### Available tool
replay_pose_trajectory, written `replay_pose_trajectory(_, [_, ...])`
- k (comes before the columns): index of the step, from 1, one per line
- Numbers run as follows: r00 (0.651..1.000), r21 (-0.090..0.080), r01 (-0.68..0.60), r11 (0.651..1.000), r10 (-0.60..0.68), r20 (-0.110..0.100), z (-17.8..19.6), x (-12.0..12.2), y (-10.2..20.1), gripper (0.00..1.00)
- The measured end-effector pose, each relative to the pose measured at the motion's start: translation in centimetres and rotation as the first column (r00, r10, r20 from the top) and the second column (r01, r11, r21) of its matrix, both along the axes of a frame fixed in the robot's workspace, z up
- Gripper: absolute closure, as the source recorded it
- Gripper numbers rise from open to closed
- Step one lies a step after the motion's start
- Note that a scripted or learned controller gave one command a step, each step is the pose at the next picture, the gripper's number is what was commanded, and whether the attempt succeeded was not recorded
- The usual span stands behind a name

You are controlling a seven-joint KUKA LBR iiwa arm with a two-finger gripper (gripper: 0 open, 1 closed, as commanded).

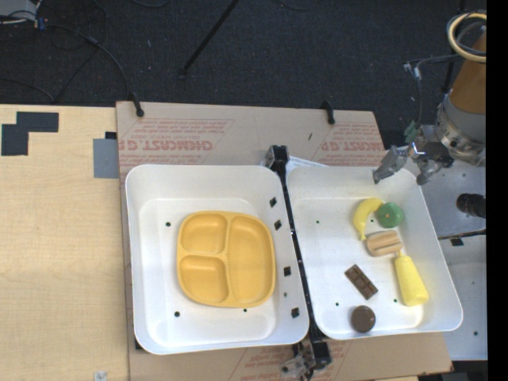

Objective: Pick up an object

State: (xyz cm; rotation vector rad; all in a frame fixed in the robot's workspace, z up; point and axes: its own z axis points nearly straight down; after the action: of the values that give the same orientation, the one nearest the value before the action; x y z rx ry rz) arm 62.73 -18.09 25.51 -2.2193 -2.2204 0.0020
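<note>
Left bin (151, 213) holds a yellow divided plate (226, 258); right bin (333, 213) holds banana (365, 214), chocolate bar (361, 281); pincer (405, 165) open, empty, above its rim

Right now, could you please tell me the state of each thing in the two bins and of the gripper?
Gripper: above the right bin's far rim, fingers spread, holding nothing.
Yellow divided plate: flat in the left bin, right way up.
Banana: lying, touching the green round piece.
Bread roll: lying.
Yellow bottle: on its side.
Chocolate bar: flat.
Brown round cookie: flat.
</note>
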Motion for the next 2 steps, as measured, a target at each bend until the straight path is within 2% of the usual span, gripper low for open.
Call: replay_pose_trajectory(2, [1.0,0.001,0.001,1.0,-0.001,-0.006,-11.9,0.5,-1.2,0.0])
